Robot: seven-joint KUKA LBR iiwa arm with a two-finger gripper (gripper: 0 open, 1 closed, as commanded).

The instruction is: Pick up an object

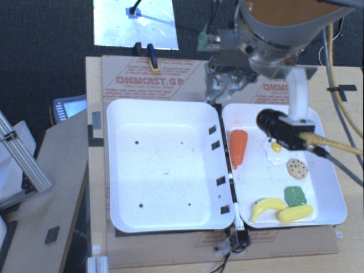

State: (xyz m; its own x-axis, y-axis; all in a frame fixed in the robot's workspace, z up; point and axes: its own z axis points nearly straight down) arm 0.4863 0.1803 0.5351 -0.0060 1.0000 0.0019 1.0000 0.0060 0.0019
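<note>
Bench with 2 white bins (pixel 156 110), carrot (pixel 237 147) in right bin, gripper (pixel 223 93) above, grip state unclear

Orange carrot (pixel 238 147) lies lengthwise at right bin's left wall, tip toward front. Fried egg (pixel 274 151) mid-bin; round speckled cookie (pixel 296 168) just beside it, toward front right. Green piece (pixel 295 195), yellow banana (pixel 266 207) and yellow corn-like piece (pixel 295 212) clustered at front edge.

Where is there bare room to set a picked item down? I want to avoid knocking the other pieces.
The left bin offers bare floor wall to wall. In the right bin, the carrot, egg, cookie, green piece, banana and corn crowd it; a small patch stays free between carrot and banana.
</note>
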